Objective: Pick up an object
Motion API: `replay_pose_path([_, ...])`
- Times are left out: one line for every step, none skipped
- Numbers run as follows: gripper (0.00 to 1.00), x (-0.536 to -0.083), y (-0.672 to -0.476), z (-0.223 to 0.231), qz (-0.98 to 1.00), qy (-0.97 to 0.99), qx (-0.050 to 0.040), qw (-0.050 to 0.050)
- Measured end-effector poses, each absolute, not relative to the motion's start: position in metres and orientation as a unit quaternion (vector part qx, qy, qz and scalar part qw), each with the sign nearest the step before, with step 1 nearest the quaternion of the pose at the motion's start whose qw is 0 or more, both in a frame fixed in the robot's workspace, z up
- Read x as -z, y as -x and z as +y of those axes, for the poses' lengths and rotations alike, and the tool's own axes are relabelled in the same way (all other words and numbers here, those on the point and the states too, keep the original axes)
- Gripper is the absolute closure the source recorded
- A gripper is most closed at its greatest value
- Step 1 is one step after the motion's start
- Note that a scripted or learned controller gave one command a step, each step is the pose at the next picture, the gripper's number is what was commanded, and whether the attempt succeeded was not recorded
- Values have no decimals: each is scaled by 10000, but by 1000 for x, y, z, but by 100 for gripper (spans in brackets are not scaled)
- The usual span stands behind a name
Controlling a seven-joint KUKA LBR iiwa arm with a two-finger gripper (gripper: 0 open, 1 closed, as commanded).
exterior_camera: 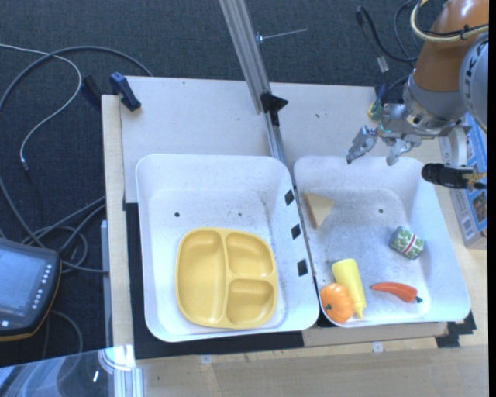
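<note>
The robot arm [457, 46] is fat and round, grey with a shiny orange band [457, 19] near its top. Below the band sits a grey metal ring. Under the ring is the gripper [377, 149], made of small silver metal parts with two thin fingers [358, 149]. Black cables loop beside the band.

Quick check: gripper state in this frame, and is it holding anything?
Gripper: open, fingers spread, nothing between them, above the far edge of the right bin.
</note>
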State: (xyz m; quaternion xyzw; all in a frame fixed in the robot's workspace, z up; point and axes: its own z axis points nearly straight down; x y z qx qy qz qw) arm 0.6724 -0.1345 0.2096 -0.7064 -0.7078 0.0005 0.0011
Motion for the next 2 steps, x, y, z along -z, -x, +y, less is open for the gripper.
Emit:
replay_pose_path([0,-210,-672,-135,-7078,7064,-8,10])
replay_pose_path([0,-149,-677,-137,-7076,7066,-23,31])
